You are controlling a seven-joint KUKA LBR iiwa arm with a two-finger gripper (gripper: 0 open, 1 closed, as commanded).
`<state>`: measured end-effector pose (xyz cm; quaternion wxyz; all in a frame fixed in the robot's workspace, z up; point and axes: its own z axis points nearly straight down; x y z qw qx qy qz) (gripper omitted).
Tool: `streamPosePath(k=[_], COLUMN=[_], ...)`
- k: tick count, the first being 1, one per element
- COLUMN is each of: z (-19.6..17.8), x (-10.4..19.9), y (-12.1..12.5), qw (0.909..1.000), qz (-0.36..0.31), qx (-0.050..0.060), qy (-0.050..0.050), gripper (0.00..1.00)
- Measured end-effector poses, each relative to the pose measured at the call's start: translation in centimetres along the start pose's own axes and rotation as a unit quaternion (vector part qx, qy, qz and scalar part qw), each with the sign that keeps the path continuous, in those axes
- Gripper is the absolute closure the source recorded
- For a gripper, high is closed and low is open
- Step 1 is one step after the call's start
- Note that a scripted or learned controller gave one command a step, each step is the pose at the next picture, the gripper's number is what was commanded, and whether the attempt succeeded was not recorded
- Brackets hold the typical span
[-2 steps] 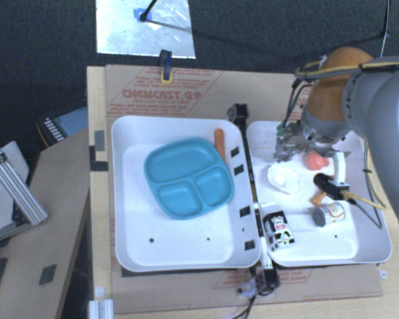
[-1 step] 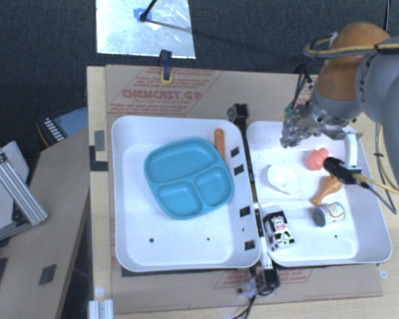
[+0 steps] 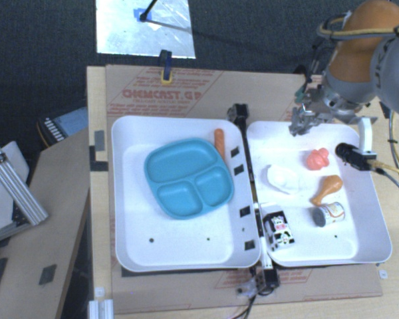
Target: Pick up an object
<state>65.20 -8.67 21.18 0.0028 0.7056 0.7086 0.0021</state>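
The right bin [image 3: 359, 244] holds a pink toy [image 3: 316, 159], a white lumpy object [image 3: 284, 179], a brown drumstick-shaped toy [image 3: 327, 189], a small can lying on its side [image 3: 328, 213] and a black-and-white cow figure [image 3: 280, 229]. My gripper [image 3: 299, 126] hangs over the bin's far left part, above and left of the pink toy, with nothing visibly between its fingers. Whether it is open or shut is too small to read.
The left bin [image 3: 136, 244] holds a blue divided plate [image 3: 187, 177] and an orange carrot-like stick [image 3: 219, 143] at its far right edge. Black clips [image 3: 241, 115] sit along the divider between the bins. A black camera block [image 3: 351, 154] juts from the arm near the pink toy.
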Motion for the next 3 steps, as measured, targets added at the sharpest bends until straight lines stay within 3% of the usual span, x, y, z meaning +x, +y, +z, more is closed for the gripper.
streamPosePath(k=[3], z=[-0.5], x=[15.0], y=[0.3], qw=[1.0], qz=[-0.003], qx=[0.003], qy=[0.002], gripper=[1.0])
